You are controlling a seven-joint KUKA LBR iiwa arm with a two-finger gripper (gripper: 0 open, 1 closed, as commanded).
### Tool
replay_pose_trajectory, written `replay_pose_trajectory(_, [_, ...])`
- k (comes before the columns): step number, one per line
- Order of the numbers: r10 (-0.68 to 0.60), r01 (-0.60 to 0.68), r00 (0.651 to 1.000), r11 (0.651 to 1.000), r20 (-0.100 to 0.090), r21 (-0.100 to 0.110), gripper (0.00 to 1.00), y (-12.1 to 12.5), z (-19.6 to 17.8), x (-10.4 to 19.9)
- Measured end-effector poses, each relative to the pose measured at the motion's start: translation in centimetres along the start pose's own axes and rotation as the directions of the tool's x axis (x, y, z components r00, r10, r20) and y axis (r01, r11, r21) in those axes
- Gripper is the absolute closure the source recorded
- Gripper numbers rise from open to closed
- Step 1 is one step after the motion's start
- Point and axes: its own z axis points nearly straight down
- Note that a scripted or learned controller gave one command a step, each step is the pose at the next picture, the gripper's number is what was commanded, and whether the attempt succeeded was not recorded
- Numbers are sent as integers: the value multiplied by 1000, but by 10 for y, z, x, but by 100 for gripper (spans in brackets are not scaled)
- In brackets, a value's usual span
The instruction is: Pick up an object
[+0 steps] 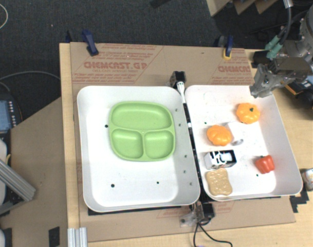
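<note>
Nearest the viewer, a tan cracker [218, 182] lies in the right bin [284, 153], with a black-and-white packet [221, 158], two orange fruits [219, 135] [247, 112] and a red pepper [265, 164] scattered for picking. Gripper [261, 88] hovers over the bin's far corner, holding nothing; finger state: cannot tell. A green divided tray [142, 130] occupies the left bin [94, 153].

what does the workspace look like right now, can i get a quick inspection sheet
surface: cardboard-topped bench bearing a left bin and a right bin, side by side.
job's things: in the right bin, an orange pumpkin-like toy, an orange round toy, a red pepper toy, a black and white item and a tan cracker-like piece.
clutter: green divided plate in the left bin.
grippers: gripper above the right bin's far right corner, nothing seen between its fingers.
cables: black wires at the bench's near edge.
surroundings: dark carpet; blue clamps at the far edge.
</note>
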Motion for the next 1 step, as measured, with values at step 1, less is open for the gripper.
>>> replay_pose_trajectory(1, [13, -13, 1000, 1000, 5, 7, 100, 0, -57, -59])
